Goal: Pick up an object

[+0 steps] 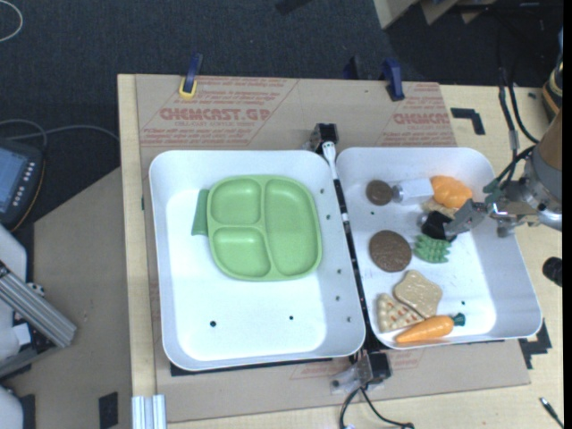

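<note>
We saw a green tray [264, 227] in the left bin [179, 311], with bare floor below it. In the right bin [509, 302], a carrot [427, 329] lay near the front edge, tip pointing left. The gripper [445, 224] hovered over a green toy [433, 249]; its opening we couldn't tell.

Arm [545, 181] cut off by the right edge; only the wrist end is seen. Gripper [444, 224] tip too small and dark for the finger gap to be judged. Green toy [433, 248] partly covered by it. Grey monitor [16, 179] and metal rail [31, 307] cropped at left edge.
</note>
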Available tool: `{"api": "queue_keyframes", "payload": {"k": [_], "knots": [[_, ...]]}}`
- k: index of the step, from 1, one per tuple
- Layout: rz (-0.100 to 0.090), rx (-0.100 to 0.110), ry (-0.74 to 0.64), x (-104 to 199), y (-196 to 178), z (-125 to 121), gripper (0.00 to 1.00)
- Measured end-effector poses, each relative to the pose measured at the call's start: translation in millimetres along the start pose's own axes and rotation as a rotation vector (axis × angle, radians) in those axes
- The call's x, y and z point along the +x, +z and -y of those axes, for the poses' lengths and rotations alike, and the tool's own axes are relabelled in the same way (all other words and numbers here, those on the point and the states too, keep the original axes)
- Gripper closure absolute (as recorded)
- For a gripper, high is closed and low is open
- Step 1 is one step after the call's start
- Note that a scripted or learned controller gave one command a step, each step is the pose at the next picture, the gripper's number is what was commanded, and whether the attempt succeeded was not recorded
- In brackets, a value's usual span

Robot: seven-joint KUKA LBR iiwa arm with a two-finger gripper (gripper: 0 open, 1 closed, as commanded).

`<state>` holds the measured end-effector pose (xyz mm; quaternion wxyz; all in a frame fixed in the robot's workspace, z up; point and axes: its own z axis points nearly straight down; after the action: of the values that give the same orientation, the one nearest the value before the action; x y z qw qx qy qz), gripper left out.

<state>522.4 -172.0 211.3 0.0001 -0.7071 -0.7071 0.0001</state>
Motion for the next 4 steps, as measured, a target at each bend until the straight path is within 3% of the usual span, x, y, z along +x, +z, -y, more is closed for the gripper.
{"api": "queue_keyframes", "payload": {"k": [2, 3, 4], "knots": [[-0.003, 0.008, 0.001, -14.7, 116.5, 9.1, 0.00], [-0.002, 0.003, 0.000, -14.0, 127.5, 9.5, 0.00], [0.000, 0.000, 0.001, -14.5, 116.2, 8.9, 1.00]]}}
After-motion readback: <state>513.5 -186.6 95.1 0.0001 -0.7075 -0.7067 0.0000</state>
